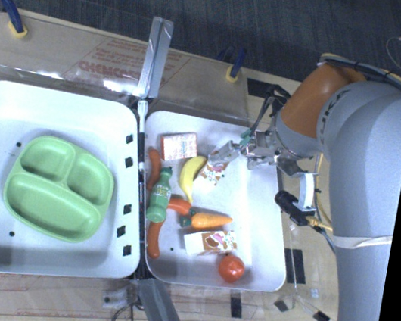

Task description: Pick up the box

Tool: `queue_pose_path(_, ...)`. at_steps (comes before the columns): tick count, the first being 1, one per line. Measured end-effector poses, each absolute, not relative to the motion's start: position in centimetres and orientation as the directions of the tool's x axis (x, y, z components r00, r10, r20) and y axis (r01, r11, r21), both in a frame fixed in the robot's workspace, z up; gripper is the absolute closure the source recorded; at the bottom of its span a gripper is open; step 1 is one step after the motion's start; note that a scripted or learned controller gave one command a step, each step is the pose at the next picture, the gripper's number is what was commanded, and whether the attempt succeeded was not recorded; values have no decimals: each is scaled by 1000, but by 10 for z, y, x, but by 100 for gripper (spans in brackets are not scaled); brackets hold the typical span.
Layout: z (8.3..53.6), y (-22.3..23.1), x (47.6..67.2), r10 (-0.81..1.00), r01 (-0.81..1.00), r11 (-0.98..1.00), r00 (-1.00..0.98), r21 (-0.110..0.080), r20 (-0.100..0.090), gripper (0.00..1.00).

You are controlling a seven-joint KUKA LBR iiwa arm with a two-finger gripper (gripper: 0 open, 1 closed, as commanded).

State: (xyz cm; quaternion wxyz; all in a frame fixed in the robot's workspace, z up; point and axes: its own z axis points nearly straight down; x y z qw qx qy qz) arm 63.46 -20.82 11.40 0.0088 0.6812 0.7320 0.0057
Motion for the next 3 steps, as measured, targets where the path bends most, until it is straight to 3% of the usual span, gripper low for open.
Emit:
queue_pose_path(1,125,-206,637,997,997,80,-80,22,-4,100)
queue_pose_path(2,190,-85,622,998,998,59,-59,-5,1,100)
queue_pose_path(3,190,-85,621,998,998,58,-58,-5,0,0)
